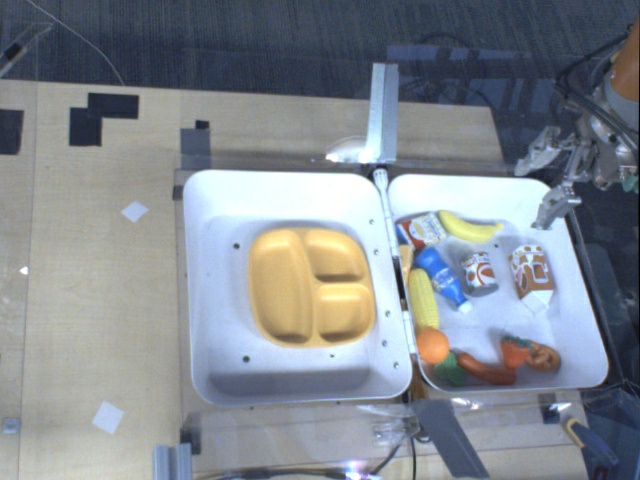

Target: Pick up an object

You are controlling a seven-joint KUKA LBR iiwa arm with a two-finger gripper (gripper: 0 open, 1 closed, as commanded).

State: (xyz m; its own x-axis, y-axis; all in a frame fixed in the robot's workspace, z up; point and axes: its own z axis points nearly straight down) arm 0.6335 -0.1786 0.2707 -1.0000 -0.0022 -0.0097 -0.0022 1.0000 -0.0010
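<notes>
The right bin [590,313] holds several toy foods. A yellow banana [470,228] lies at the back, with a small red and white packet [422,230] to its left. A blue bottle [440,275] and a corn cob [424,300] lie beside the left wall. Mid-bin are a small can [480,273] and a brown and white carton [531,271]. At the front lie an orange [432,346], a red pepper [485,370] and a carrot [530,354]. My gripper [536,186] hovers over the bin's back right corner, open, with nothing between its fingers.
The left bin [210,268] holds a yellow divided tray [310,286]. A metal post [384,108] rises behind the seam between the bins. The arm and its cables crowd the upper right. Wooden bench lies to the left.
</notes>
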